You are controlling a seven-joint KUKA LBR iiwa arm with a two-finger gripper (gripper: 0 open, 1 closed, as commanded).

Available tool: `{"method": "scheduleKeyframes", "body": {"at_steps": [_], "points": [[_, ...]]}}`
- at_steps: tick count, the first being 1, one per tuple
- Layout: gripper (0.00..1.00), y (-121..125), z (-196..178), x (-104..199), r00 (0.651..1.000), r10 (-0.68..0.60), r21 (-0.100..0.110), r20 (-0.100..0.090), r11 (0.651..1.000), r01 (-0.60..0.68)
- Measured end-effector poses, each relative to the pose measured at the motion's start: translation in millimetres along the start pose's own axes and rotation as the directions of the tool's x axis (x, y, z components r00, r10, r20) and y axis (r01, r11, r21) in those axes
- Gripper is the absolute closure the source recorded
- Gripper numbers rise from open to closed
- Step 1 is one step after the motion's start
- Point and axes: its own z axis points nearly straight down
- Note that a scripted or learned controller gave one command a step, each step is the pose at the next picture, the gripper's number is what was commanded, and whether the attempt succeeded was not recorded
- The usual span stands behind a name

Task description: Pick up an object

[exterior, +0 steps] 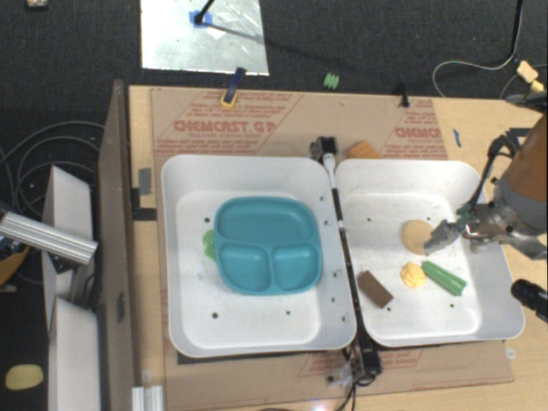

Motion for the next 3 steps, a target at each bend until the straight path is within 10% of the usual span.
{"method": "scheduleKeyframes", "body": {"at_steps": [1,2,3], "points": [[0.0,42.7,130.2,-4.2,1.0,-0.001,-0.002,0.001,1.0,0.001],[0.0,107.2,123.3,-28.2,1.0,-0.004,-0.008,0.003,1.0,0.004],[0.0,84.9,125.0,-8.0,1.0,-0.002,0.002,-0.001,1.0,0.002]]}}
